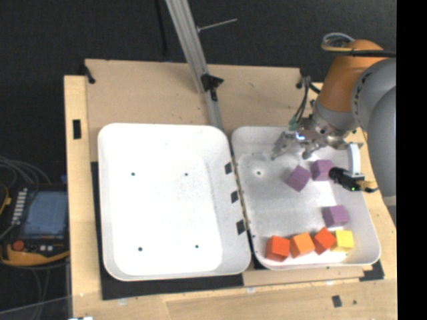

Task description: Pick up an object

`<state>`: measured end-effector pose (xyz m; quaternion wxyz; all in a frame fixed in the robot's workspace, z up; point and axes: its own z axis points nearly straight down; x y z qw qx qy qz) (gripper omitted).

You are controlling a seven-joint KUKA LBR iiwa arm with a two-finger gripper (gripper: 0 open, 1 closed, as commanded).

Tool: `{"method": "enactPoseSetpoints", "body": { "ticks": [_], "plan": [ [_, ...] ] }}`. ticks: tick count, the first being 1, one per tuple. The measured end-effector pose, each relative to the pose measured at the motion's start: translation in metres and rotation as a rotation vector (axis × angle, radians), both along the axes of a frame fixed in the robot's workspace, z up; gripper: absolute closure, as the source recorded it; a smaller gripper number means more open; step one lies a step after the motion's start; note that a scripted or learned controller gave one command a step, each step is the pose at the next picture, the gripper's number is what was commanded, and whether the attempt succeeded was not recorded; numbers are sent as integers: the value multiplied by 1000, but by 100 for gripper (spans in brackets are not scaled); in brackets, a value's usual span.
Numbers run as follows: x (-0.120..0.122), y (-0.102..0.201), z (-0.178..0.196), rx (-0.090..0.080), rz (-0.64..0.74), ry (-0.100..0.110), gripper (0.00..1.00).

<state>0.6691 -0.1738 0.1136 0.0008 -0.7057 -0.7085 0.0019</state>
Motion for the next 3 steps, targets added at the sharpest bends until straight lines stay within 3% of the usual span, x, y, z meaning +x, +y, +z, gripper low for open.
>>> {"method": "enactPoseSetpoints", "body": {
  "ticks": [1,2,3],
  "plan": [
    [1,-1,-16,-1,1,-4,0],
    [2,-2,-3,-4,2,-9,100],
    [0,-2,42,0,-3,-10,100]
  ]
}}
